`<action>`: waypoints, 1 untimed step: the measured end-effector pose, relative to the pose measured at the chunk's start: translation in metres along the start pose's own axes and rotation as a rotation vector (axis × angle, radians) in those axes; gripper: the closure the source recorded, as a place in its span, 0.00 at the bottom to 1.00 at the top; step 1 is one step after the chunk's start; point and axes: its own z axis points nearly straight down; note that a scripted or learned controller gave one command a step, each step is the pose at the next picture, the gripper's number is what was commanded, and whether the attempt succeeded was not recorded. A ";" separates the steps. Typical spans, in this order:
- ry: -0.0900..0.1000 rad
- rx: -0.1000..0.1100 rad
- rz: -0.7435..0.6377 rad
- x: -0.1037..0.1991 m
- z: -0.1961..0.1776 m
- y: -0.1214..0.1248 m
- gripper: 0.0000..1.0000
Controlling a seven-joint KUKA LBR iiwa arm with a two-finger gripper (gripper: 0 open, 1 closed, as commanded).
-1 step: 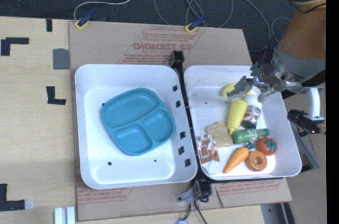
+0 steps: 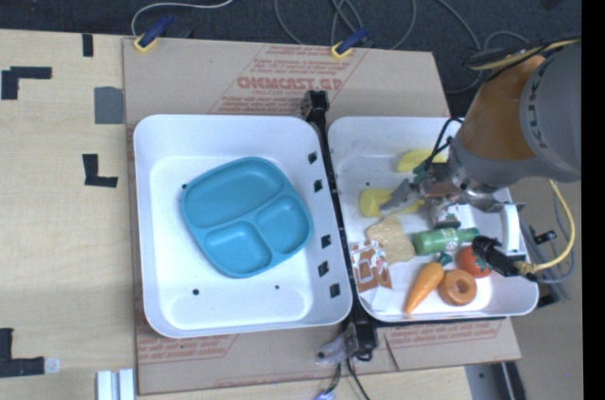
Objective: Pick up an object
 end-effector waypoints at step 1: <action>-0.001 -0.006 -0.001 0.050 0.030 0.022 0.00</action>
